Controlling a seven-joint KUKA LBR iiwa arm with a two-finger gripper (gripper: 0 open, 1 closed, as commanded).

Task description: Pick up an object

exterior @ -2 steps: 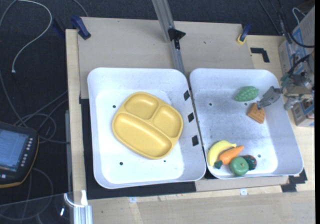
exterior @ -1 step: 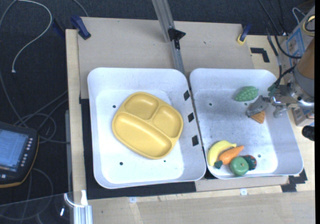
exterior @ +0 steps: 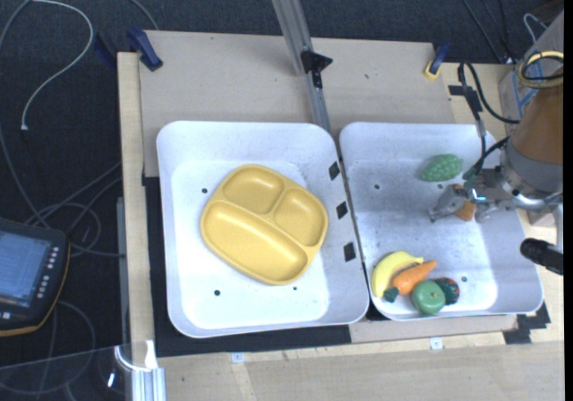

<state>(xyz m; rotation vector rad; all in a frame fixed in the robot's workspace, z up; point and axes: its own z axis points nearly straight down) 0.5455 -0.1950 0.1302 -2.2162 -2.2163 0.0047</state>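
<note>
A tan counter is sitting over dark carpet, bearing two white bins. The gripper is hanging low in the right bin, just below a green lump; whether it is spread or pinching is too blurred to tell, and nothing is visibly lifted, so the pick looks not yet done. Nearer the front corner, a banana, carrot and green ball are lying together. The left bin is holding a yellow tray.
</note>
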